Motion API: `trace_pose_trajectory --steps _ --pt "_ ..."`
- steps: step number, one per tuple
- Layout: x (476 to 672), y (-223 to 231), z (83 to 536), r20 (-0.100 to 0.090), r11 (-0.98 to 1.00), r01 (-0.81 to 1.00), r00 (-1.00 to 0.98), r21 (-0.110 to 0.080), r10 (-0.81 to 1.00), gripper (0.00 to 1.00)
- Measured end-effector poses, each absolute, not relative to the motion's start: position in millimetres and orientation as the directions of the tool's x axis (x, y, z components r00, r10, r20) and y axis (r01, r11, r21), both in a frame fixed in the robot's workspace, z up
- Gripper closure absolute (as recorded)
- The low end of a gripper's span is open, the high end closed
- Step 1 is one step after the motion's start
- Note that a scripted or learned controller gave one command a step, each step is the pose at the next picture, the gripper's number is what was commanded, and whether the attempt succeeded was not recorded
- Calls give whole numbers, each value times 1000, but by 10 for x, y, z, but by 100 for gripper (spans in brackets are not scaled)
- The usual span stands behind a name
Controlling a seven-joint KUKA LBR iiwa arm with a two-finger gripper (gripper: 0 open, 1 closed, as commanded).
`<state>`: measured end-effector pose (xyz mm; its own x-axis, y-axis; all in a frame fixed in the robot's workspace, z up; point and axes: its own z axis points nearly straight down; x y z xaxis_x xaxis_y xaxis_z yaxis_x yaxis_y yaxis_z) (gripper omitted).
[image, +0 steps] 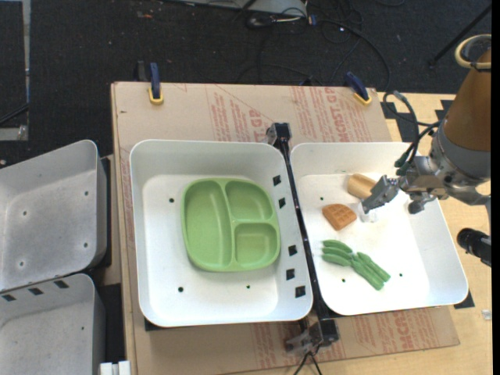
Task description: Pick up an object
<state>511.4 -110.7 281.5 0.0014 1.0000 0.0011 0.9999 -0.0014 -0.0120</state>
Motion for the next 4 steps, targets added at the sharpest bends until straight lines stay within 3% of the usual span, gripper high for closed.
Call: trace_pose_trajectory --steps 1,4 --pt "5131 -1104 2874 0 1 1000 -1 -1 1000 0" --pt "5069 -957 1514 1 -1 1000 1 -3 1000 0"
